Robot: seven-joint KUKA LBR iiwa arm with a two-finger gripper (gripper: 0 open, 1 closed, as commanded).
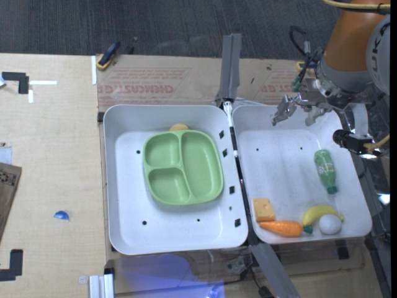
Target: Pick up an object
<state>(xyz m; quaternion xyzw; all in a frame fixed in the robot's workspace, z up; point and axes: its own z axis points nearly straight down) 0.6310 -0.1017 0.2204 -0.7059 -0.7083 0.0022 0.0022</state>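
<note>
My gripper (296,113) hovers over the back edge of the right bin (279,160), fingers spread open with nothing between them. A green bottle (325,171) lies near the bin's right wall, below and right of the gripper. Along the front of that bin lie an orange carrot (282,228), a tan block (264,209), a yellow banana (317,213) and a white egg-like ball (330,225). All of these are apart from the gripper.
The left bin (124,228) holds a green divided plate (184,166), with a small yellow-orange thing (179,128) peeking out behind it. A grey divider post (230,67) stands between the bins at the back. Cardboard (155,82) lies behind the left bin.
</note>
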